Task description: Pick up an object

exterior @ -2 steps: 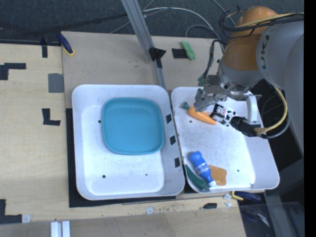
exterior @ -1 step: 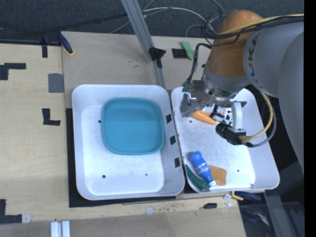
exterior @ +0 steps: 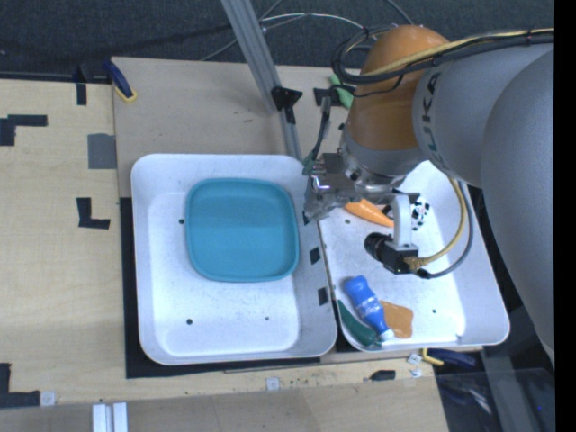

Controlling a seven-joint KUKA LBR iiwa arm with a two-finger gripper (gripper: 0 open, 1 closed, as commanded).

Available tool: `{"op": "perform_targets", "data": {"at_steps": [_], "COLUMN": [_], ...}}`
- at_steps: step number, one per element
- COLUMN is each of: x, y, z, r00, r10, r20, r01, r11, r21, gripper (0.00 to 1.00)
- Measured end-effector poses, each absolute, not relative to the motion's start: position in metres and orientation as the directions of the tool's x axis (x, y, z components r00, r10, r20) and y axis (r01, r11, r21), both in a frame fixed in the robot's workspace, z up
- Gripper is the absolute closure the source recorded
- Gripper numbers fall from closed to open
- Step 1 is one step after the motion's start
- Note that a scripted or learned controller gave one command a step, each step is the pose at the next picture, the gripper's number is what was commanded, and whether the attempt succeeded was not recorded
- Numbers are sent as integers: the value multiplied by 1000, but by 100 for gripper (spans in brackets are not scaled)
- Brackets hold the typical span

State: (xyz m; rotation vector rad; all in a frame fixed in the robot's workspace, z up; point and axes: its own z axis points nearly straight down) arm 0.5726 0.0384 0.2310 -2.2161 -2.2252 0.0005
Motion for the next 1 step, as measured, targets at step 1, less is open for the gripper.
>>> {"op": "perform_targets", "data": {"at_steps": [1], "x": [556], "y": [87], "z": [219], "r00": [-4], "r10": [1000], "r20": [0], "r01": [1000], "r11": [4], "r21": [-1], "gripper": [100]}}
